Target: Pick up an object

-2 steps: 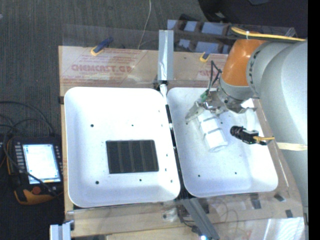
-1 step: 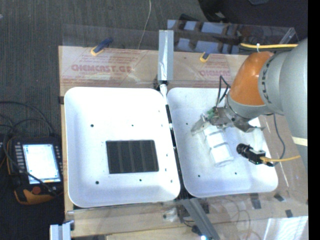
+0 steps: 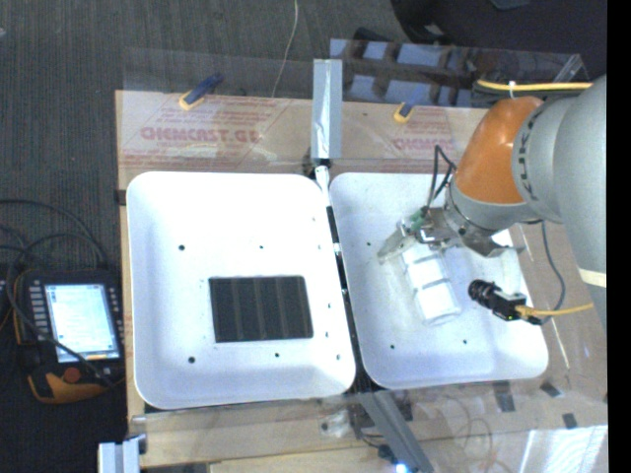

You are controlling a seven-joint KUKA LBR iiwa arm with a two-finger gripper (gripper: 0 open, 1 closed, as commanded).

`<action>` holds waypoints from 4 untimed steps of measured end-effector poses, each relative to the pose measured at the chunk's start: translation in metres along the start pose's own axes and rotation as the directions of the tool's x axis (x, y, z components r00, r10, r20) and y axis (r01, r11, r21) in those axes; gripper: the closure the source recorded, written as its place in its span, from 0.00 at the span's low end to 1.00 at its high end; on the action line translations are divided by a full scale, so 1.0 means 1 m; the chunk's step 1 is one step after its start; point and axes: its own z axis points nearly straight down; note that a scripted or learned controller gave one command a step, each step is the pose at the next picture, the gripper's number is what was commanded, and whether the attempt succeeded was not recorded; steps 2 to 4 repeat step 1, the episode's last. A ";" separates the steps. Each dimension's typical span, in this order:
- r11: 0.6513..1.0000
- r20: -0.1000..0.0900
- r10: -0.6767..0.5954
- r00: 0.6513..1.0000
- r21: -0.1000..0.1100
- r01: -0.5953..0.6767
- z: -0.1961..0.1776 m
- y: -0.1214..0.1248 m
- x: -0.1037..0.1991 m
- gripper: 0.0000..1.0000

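1. dark carpet is seen around a wooden bench (image 3: 197, 131) bearing two shallow white bins.
2. a dark ribbed rectangular tray (image 3: 261, 308) lies flat in the left bin (image 3: 158, 264).
3. a clear plastic block (image 3: 434, 286) rests in the right bin (image 3: 385, 343), just below the gripper (image 3: 424, 233), probably lowered for a grasp; its grip cannot be told.

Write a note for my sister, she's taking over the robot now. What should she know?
Gripper: over the right bin, near its back; can't tell whether it's open or shut.
Things: a clear item lies in the right bin, just under the gripper. A dark ridged block lies in the left bin.
Done: nothing visibly lifted.
Left: grab one thing and raise it.
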 end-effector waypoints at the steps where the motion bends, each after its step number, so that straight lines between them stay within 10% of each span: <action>1: 1.000 -0.003 0.015 1.000 0.014 -0.015 -0.074 0.017 0.021 1.00; 4: 1.000 -0.003 0.015 1.000 0.014 -0.015 -0.074 0.017 0.021 1.00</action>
